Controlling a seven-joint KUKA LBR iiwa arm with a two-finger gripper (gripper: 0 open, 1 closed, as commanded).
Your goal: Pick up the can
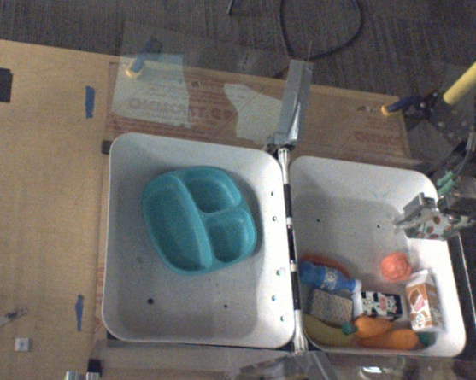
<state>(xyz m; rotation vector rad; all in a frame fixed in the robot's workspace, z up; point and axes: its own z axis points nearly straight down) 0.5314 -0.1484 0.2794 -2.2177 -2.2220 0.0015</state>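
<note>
White bins sat side by side on the wooden worktop [27, 228]. Left bin [121, 300] carried a teal divided plate [200, 219], tilted a bit, sitting toward the upper middle. Right bin [340, 197] had its clutter packed along the near edge: blue-and-white pouch [328, 278], checkered packet [330, 305] just below it, banana [324, 330] at the bottom, orange carrot-like piece [386, 334] beside that, black-and-white carton [381, 305] in between. Can [422, 303], orange and white, lay on its side near the bin's right wall, just right of the carton. Pink-orange ball [396, 266] sat just up-left of the can, apart from the rest. Hand [424, 218] hovered over the right bin's right rim, above the ball, w/ nothing seen between the fingers; couldn't tell how far open they were.
</note>
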